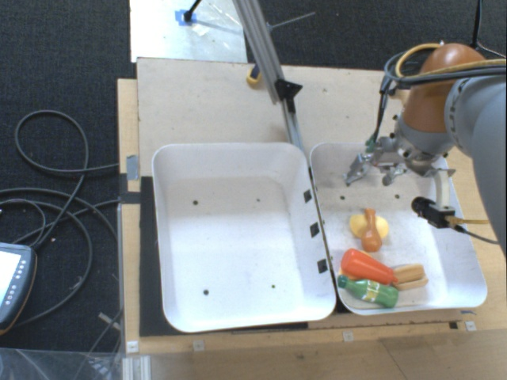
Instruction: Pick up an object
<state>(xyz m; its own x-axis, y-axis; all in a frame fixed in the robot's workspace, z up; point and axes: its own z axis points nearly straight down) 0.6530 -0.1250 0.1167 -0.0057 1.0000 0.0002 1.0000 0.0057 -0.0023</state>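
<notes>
The right bin (459,244) holds a yellow toy with an orange stem (369,228) at its middle. Toward the near edge lie an orange carrot (367,266), a green bottle (369,290) and a tan hot-dog bun (410,275), close together. My gripper (371,172) hangs over the far part of this bin, well above and behind the yellow toy. Its fingers are spread open with nothing between them.
The left bin (170,212) sits beside the right one, sharing a raised middle wall (314,220). A slanted metal pole (265,46) crosses the back of the bench. Cables and a pendant lie on the floor at left.
</notes>
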